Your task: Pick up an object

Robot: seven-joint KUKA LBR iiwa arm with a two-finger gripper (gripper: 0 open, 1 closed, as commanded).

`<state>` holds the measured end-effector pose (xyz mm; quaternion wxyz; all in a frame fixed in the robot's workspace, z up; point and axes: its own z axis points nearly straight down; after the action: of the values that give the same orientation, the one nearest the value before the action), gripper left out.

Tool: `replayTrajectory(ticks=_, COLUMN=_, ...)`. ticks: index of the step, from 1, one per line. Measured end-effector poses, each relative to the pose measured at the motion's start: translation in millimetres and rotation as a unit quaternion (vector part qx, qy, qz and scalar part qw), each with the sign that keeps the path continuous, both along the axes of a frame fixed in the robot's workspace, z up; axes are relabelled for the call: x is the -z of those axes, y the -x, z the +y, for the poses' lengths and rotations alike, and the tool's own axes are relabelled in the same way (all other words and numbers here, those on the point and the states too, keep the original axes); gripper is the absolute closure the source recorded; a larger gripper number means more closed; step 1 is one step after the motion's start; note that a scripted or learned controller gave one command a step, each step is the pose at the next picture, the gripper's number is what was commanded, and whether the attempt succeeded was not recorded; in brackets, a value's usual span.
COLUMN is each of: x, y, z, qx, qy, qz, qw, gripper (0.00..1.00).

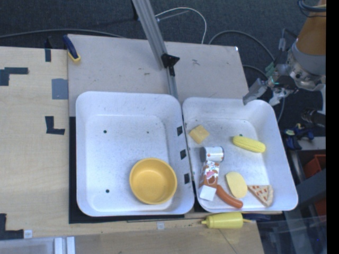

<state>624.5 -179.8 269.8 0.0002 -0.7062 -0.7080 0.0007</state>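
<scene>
My gripper (pixel 264 93) hangs over the far right corner of the right bin (pixel 278 142), at the end of the grey arm with the orange band (pixel 312 33). Its two dark fingers stand apart with nothing between them. Below it in the right bin lie a yellow corn cob (pixel 248 144), a yellow cheese cube (pixel 199 134), a white and red carton (pixel 211 171), a red sausage (pixel 229 197), a pale yellow oval piece (pixel 236 184) and a pizza slice (pixel 261 193). A yellow bowl (pixel 153 180) sits in the left bin (pixel 106 115).
A slanted metal pole (pixel 153 30) rises from the gap between the bins at the back. A yellow mustard bottle (pixel 224 220) lies on the bench in front of the right bin. A blue and yellow clamp (pixel 71 48) sits at the far left. Cables run behind the bins.
</scene>
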Motion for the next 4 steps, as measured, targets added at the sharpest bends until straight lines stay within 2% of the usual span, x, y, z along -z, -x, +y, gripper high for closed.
replayTrajectory(ticks=1, x=0, y=0, z=0, qx=0.0, qy=0.0002, qz=0.0, qw=1.0, gripper=0.0)
replayTrajectory(ticks=4, x=176, y=0, z=-5, qx=0.0, qy=-0.0005, qz=0.003, qw=1.0, gripper=0.0)
